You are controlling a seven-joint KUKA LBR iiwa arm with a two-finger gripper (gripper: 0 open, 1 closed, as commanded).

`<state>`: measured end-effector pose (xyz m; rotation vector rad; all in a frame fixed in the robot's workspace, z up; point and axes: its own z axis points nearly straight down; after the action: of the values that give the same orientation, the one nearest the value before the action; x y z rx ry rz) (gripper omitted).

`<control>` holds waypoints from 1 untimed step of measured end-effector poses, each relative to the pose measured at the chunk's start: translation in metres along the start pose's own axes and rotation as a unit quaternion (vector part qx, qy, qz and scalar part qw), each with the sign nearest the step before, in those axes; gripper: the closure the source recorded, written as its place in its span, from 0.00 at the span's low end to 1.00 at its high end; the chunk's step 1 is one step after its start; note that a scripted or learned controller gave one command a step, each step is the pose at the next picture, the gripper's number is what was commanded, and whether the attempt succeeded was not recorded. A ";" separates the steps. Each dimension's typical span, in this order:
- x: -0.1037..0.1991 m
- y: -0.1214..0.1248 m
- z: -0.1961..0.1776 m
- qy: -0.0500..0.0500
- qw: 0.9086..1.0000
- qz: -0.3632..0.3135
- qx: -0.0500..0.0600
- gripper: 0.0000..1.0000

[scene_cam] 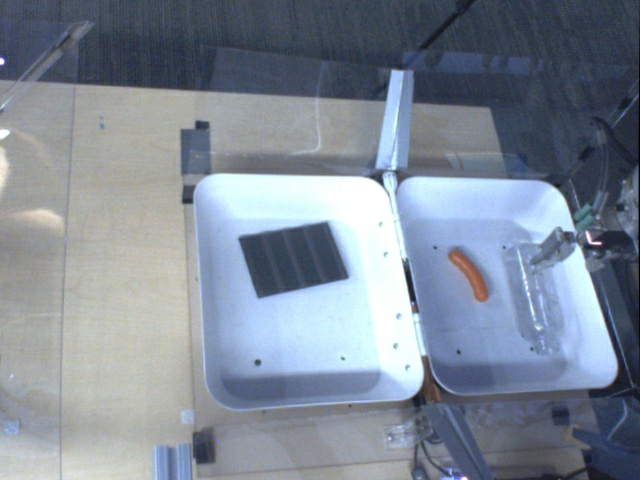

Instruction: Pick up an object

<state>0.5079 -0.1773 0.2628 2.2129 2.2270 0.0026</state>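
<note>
Right bin (500, 373) holds two candidates. The clear plastic bottle (535, 303) lies along the bin's right side: I judge it light, slick, crushable; I'd grip across mid-body. The orange sausage-shaped piece (468, 273) sits near the bin's centre, apart from the bottle: small, looks soft, take across the middle. Jaws (558, 243) reach in over the bottle's top end; can't tell if apart or together, nothing visibly held.

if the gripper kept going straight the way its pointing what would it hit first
The gripper reaches in from the right edge, pointing left and slightly down over the right bin. Going on, it would probably first meet the clear plastic bottle beside it, then the orange sausage-shaped piece; depth is unclear.
</note>
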 end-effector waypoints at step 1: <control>0.039 0.025 0.170 0.000 1.000 -0.031 -0.001 0.00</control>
<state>0.5332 -0.1385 0.0933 2.1411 2.2949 0.0048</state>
